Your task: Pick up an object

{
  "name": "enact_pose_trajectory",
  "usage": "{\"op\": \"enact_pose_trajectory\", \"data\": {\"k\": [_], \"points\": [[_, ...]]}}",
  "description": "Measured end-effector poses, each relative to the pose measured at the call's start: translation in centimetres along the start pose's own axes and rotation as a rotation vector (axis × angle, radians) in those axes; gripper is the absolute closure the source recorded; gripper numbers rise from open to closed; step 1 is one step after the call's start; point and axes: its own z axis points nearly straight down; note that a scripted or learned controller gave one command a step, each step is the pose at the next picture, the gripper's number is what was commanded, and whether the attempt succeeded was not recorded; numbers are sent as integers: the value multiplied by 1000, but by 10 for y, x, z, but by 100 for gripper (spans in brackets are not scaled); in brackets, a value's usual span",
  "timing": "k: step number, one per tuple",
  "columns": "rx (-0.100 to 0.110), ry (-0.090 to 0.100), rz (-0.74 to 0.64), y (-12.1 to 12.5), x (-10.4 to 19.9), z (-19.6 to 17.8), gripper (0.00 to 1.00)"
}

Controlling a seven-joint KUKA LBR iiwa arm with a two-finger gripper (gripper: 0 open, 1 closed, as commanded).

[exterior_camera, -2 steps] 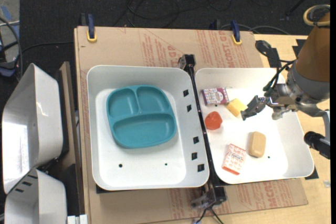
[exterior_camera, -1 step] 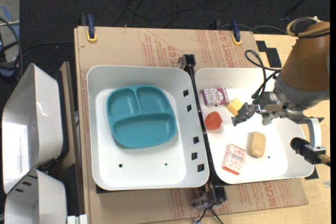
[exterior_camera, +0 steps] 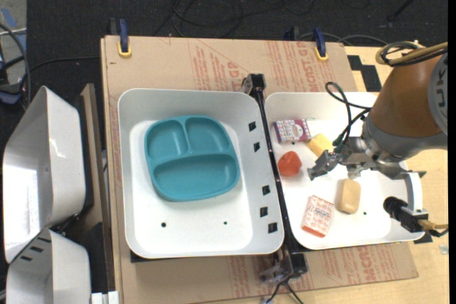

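Note:
In the right bin (exterior_camera: 377, 237) my gripper (exterior_camera: 322, 164) hangs low, between a red round object (exterior_camera: 288, 164) to its left and a beige lump (exterior_camera: 348, 196) to its lower right. A yellow block (exterior_camera: 320, 144) lies just above the gripper, partly hidden by it. A purple-and-white packet (exterior_camera: 291, 129) rests near the bin's far left corner, and a red-and-white packet (exterior_camera: 318, 215) lies near the front. I see nothing held in the gripper.
The left bin (exterior_camera: 135, 224) holds a teal divided plate (exterior_camera: 191, 158). A dark divider with clips (exterior_camera: 269, 174) runs between the bins. My grey and orange arm (exterior_camera: 410, 107) covers the right bin's far right part. White tubs (exterior_camera: 39, 160) stand left of the bench.

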Motion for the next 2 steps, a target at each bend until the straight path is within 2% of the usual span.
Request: {"op": "enact_pose_trajectory", "data": {"k": [1,2], "points": [[0,0,-1,-3,4,44,0],[-5,0,1,-2,3,31,100]]}}
